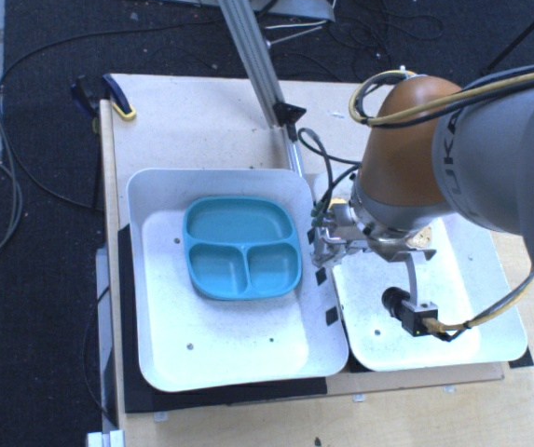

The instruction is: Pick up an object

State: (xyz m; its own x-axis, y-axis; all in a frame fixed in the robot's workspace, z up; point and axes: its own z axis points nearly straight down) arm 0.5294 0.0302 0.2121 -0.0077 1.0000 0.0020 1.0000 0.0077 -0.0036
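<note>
A blue divided plate (243,247) with three compartments lies flat in the left white bin (169,343), toward its upper middle. My gripper (323,246) hangs below the orange-banded wrist (406,147), right over the seam between the two bins and just off the plate's right rim. The wrist and arm body hide most of the gripper from above. Nothing is visibly held.
The right bin (481,343) lies under the arm. A black connector on a yellow cable (413,313) hangs over it. A grey metal pole (253,49) slants in from the top to the bins' back edge. Dark floor with cables surrounds the bench.
</note>
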